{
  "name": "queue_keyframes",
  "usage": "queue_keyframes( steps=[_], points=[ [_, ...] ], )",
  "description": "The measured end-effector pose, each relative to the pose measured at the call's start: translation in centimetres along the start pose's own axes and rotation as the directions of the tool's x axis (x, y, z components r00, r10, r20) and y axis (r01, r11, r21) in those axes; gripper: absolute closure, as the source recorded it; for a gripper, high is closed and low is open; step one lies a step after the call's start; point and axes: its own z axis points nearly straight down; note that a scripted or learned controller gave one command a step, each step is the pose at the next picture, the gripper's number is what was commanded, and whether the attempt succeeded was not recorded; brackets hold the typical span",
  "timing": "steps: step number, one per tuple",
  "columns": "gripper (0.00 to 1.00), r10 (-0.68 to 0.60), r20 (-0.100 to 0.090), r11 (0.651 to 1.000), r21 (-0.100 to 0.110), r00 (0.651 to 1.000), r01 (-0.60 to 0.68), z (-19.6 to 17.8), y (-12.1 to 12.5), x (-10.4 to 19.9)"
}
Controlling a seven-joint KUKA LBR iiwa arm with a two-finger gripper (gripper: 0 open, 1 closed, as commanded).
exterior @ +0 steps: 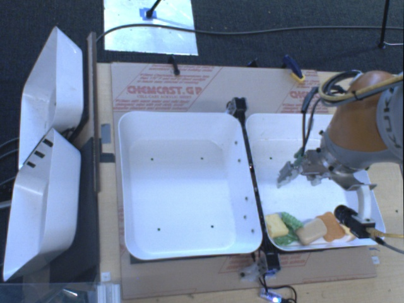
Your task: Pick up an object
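Observation:
My gripper [287,173] hangs over the middle of the right bin [278,128], pointing left, open with nothing between its fingers. Along that bin's near edge lie a yellow block [276,225], a green item [290,225], a tan bread-like piece [311,231] and an orange piece [334,227], packed close together. They sit below and to the right of the gripper, apart from it. The grey arm with its orange band [360,122] covers the bin's right side.
The left bin [183,182] adjoins the right one along a black strip [249,163]. Two spare white bins [47,163] lean off the bench's left side. A metal plate [148,17] lies beyond the bench.

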Motion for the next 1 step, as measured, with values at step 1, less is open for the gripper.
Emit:
queue_keyframes(
  steps=[1],
  points=[
    [0.00,0.001,0.001,1.000,-0.003,1.000,-0.001,-3.73,2.71,-1.25]
  ],
)
